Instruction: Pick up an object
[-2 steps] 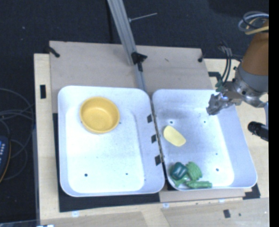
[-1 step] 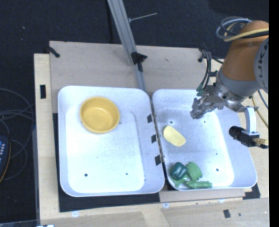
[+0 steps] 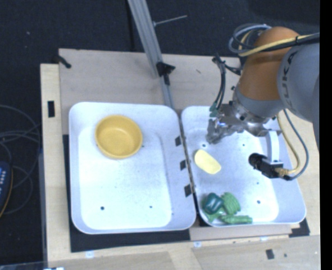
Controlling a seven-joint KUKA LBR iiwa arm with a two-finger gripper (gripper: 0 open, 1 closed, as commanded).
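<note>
Looking down in the camera view, we see the gripper (image 3: 215, 133) low over the upper left part of the right bin (image 3: 286, 204), just above the pale yellow object (image 3: 207, 162) and not touching it. We cannot tell whether it is released or clenched; nothing shows between its tips. The yellow object lies flat near the bin's left wall, apart from the green items (image 3: 224, 206) at the bottom edge. We judge it small, light and probably smooth plastic, so it may slip; best taken across its narrow width, square on. The yellow bowl (image 3: 118, 136) sits in the left bin (image 3: 126, 207), well apart: light, stiff, rim is the only hold. Both bins rest on the worktop (image 3: 98, 72).
</note>
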